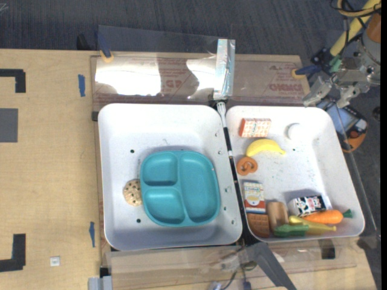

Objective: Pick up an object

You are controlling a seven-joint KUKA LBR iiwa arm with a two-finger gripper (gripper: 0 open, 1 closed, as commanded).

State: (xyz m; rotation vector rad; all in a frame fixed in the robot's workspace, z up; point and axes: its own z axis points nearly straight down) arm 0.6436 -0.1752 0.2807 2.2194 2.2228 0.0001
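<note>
My gripper (329,89) hangs off the back right corner of the right bin (338,162), above the bench edge and apart from every object. In that bin lie a yellow banana (265,148), an orange-and-white box (254,127), a white ball (294,131) and an orange ring (246,165). Along the bin's front wall sit a small carton (254,197), a brown bread piece (277,211), a cow-patterned milk carton (308,205), a carrot (326,217) and a green pod (290,229).
The left bin (115,138) holds a teal divided plate (179,187) with a cookie (132,192) at its left. A clear panel with a taped edge (224,71) stands behind the bins. Cables (357,5) hang at the top right.
</note>
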